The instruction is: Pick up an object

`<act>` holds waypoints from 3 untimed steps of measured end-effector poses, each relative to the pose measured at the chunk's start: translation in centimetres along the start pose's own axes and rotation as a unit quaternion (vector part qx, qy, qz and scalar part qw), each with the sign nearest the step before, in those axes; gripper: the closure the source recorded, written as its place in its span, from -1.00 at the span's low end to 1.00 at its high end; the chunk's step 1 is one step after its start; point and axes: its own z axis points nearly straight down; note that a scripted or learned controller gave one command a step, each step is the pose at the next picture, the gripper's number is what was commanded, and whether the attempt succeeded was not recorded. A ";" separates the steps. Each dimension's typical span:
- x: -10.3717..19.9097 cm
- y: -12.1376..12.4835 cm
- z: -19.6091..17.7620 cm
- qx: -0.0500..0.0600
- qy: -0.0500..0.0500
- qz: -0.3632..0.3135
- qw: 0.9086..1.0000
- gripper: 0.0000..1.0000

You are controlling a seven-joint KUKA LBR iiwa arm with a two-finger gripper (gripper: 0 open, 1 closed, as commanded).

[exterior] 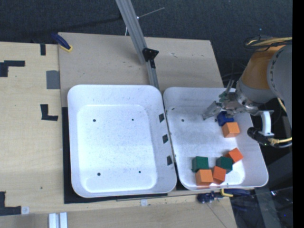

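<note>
My gripper (217,112) hangs low over the upper right part of the right bin (190,132) and stands open. One grey finger (208,113) splays out to the left. A blue block (222,119) lies just under the gripper's right side, partly hidden by it, and I see nothing held between the fingers. An orange block (231,129) touches the blue one on its lower right. Toward the bin's front lie another orange block (235,154), two green blocks (224,163) (200,163) and two more orange blocks (204,176) (219,174).
The left bin (71,99) sits beside the right one, their rims meeting in the middle. A slanted metal pole (135,27) runs from the top down to the seam between the bins. The arm's grey and orange body (266,75) fills the right side.
</note>
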 end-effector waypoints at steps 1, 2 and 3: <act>0.1 0.1 -1.2 0.000 0.001 -0.001 1.000 1.00; -0.9 -0.1 -6.4 0.002 0.004 0.000 1.000 1.00; -1.1 0.7 -12.7 0.001 0.004 -0.001 1.000 1.00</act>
